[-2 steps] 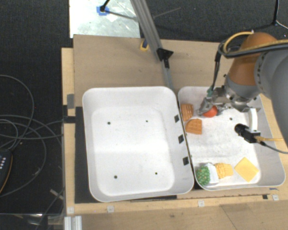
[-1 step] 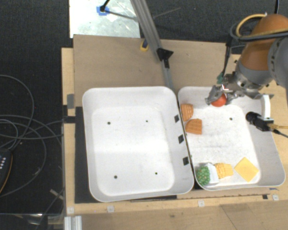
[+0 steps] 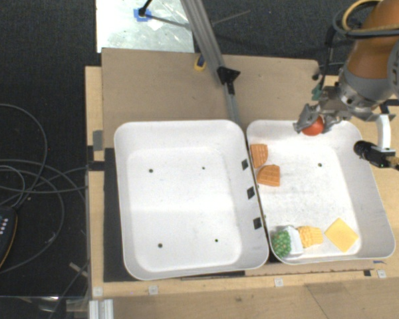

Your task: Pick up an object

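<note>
Right bin (image 3: 359,198) | pincer (image 3: 311,123) clamps red ball (image 3: 312,127) above back rim

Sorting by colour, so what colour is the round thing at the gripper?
Red-orange, at the gripper in the camera view.

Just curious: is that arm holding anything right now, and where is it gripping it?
Yes. The gripper has a small red round object between its fingers, held by its upper part.

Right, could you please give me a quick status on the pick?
Tool over right bin's far edge, shut on red object. Waffle pieces, yellow block, green item lie clear. Nothing in the way.
</note>
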